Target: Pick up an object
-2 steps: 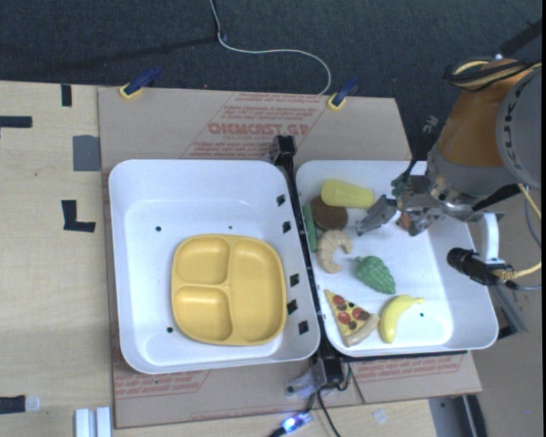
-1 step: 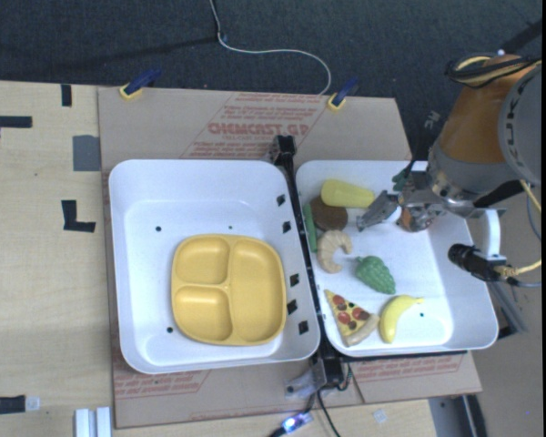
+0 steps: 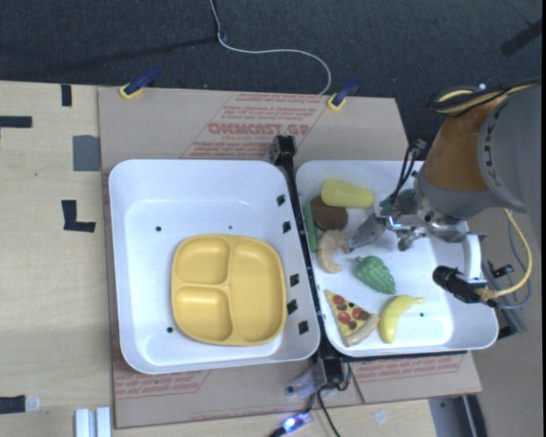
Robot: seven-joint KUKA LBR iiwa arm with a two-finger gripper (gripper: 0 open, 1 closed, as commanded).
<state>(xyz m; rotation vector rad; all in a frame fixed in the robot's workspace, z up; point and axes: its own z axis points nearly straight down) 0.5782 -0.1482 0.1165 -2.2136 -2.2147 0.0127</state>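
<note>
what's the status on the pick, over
Tool low in right bin, fingers unclear. Nothing seen held. Nearest: beige piece, green toy, brown item. Items crowded close.

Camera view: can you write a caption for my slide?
Robot hand reaches over toy food in the right bin; a yellow divided plate sits in the left bin.

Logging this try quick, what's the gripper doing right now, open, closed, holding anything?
Gripper: cannot be told; it sits low in the right bin, beside the brown item, with nothing visibly held.
</note>
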